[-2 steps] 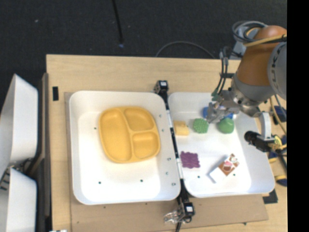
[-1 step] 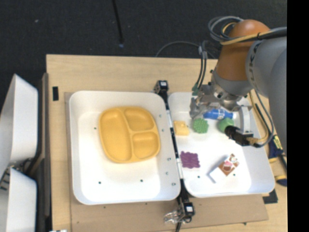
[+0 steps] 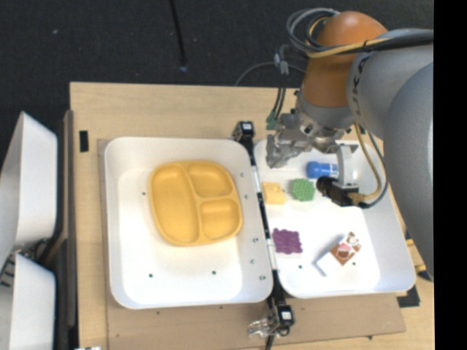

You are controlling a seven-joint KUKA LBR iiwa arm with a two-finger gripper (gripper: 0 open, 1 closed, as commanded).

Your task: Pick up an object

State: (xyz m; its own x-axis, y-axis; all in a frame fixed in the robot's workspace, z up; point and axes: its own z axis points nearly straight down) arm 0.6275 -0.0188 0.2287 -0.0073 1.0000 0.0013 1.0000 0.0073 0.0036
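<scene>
Tool [image 3: 281, 154] low over right bin [image 3: 387, 268] back-left corner, honestly can't tell its grip state. Yellow block [image 3: 273, 193], green piece [image 3: 302, 189] just below.

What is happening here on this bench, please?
A grey robot arm reaches in over the right bin, with its gripper low near that bin's far left corner. Nothing shows between its fingers. In this bin lie a blue object, a green piece, a yellow block, a purple piece and a small toy. The left bin holds a yellow divided tray.
</scene>
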